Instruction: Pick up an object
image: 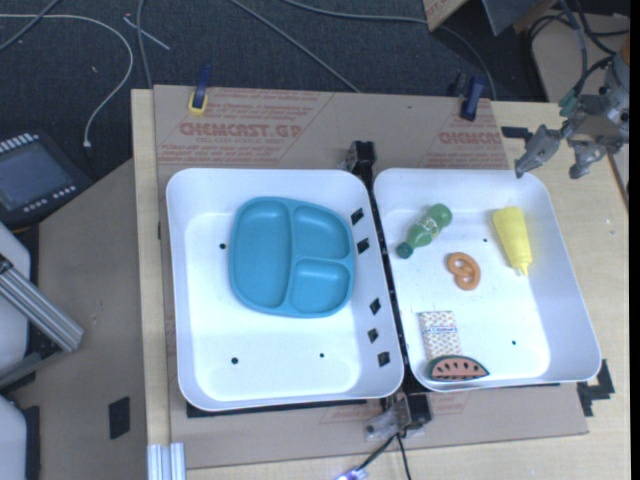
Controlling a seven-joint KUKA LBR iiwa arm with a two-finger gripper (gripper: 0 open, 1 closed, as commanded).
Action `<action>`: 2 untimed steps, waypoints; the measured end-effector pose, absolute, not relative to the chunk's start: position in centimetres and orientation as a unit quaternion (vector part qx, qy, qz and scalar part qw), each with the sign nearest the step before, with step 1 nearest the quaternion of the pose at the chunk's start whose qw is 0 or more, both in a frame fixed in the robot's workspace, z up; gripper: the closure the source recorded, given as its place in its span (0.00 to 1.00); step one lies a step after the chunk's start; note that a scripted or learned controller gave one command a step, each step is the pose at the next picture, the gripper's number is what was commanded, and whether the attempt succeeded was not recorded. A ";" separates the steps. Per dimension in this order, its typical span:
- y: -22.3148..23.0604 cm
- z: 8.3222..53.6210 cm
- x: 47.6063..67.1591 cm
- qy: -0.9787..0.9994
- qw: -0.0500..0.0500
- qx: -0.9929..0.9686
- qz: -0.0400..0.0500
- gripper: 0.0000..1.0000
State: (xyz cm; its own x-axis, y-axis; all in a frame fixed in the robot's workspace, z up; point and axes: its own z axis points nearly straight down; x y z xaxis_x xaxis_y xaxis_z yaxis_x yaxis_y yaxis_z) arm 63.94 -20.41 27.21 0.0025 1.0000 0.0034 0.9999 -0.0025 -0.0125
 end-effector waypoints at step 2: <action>-20.9 23.6 64.1 -0.707 0.002 -0.707 0.001 0.00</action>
State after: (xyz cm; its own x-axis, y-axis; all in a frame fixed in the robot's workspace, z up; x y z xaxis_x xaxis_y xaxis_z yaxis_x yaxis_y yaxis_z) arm 64.11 -20.87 23.61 0.0001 1.0000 0.0010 1.0000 -0.0001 -0.0052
